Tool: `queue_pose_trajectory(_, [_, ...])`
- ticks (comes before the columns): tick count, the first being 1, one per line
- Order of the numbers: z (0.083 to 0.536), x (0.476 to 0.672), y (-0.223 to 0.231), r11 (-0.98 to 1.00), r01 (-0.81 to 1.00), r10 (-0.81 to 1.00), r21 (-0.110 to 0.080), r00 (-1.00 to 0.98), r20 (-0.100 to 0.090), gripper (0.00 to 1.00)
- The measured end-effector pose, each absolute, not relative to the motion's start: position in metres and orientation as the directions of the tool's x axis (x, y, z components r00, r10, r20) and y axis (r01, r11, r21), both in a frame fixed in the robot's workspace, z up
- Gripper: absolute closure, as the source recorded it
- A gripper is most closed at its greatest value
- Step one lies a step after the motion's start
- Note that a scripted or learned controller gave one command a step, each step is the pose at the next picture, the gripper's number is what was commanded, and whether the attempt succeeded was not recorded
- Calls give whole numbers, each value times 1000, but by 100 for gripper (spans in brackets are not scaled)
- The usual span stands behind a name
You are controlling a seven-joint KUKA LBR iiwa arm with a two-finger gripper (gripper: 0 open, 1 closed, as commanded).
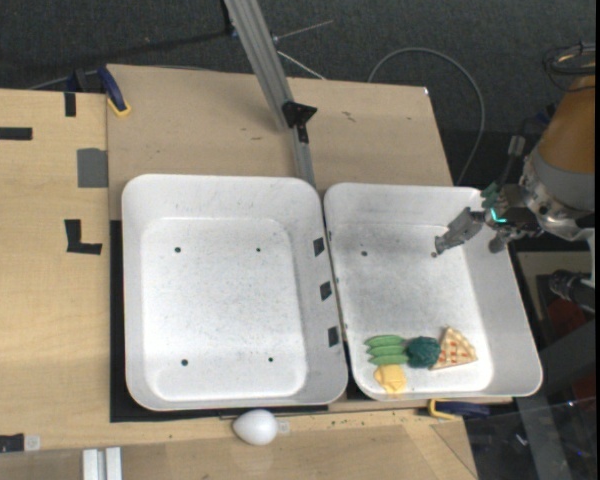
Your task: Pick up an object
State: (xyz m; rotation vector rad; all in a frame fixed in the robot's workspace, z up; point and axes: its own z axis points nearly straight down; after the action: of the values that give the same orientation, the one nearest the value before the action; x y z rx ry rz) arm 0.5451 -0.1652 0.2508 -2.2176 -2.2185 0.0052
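**Nothing lifted yet; the gripper hangs over the right bin's far edge**

The pick is not begun, by my reading; the toy food pile [420,353] lies in the near right corner of the right bin [400,268]; the gripper [450,238] hangs near that bin's far right corner, well apart from the pile; nothing shows between its fingers; how wide they stand I cannot tell.

Robotics lab setup. Plywood bench [220,118] on dark carpet floor [100,13], black tape marks [75,236] on the wood, two white bins [135,268] side by side, metal camera pole [265,53], loose cable [450,78], blue clamp [113,90] at bench edge, robot arm [570,158] reaching in from right.
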Motion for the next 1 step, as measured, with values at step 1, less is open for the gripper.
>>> queue_pose_trajectory(1, [253,546,-165,2,1000,1000,-1,-2,0,0])
